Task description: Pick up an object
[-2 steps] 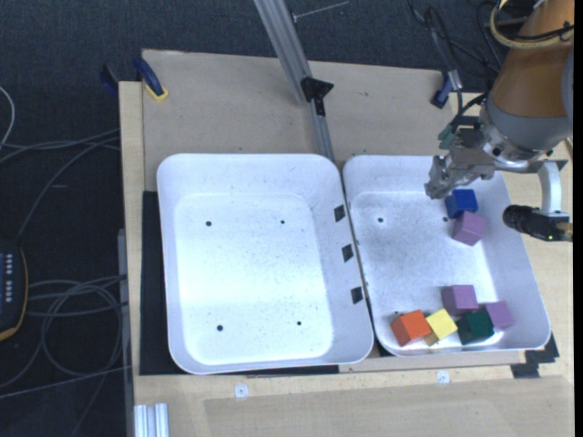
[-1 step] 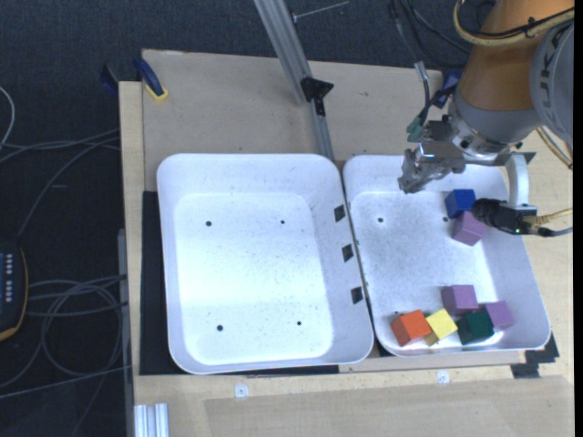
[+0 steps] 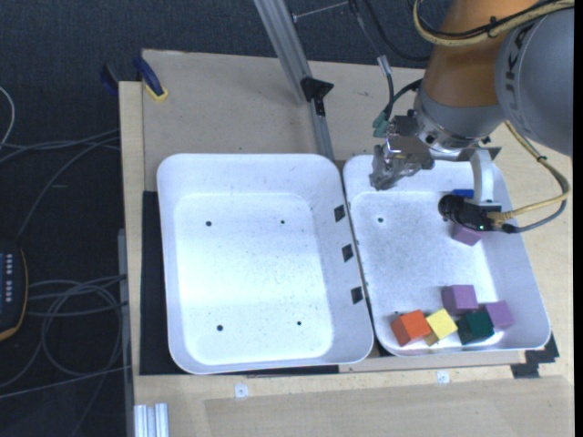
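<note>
A grey arm with an orange band reaches in from the upper right of the frame, its gripper [image 3: 390, 173] hanging over the upper left corner of the right-hand bin [image 3: 519, 271], just inside the rim; whether the pincer is open or closed cannot be told from this angle, and nothing is seen held in it. The blocks on offer are small, plain-coloured cubes, and six can be counted, all in the right-hand bin. Five sit bunched in the lower right of the frame, against the bin's near wall: an orange block [image 3: 412, 326] at the left end, a yellow block [image 3: 441, 323] touching it, a dark green block [image 3: 474, 327] just right of the yellow one, a purple block [image 3: 460, 297] just above the yellow and green pair, and a second purple block [image 3: 498, 314] beside the green one, nearest the bin's right wall. A third purple block [image 3: 467, 234] lies apart from the group, higher up near the right wall, partly under a black fitting [image 3: 460, 210] on the arm's cabling. That makes three purple cubes and one each of orange, yellow and green. The left-hand bin [image 3: 182, 189], one of two shallow white bins side by side on the wooden bench [image 3: 228, 98], fills the middle of the frame. The gripper is well apart from the cluster.
</note>
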You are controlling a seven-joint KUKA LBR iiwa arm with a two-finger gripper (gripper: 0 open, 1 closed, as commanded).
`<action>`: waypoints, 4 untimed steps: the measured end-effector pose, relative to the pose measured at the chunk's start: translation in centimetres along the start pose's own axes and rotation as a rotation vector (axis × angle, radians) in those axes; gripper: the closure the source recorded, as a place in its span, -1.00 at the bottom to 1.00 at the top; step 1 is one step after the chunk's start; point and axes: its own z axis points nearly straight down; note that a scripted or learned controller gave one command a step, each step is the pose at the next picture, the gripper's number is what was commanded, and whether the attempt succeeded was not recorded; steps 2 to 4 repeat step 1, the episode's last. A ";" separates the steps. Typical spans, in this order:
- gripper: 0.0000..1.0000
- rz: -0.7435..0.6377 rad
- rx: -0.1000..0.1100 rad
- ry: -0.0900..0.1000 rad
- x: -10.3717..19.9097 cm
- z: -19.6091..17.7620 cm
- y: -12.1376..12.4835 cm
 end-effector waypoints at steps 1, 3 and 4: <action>1.00 -0.001 0.000 0.001 5.8 0.4 2.1; 1.00 -0.001 0.000 0.001 5.8 0.4 2.1; 1.00 -0.001 0.000 0.001 5.8 0.4 2.1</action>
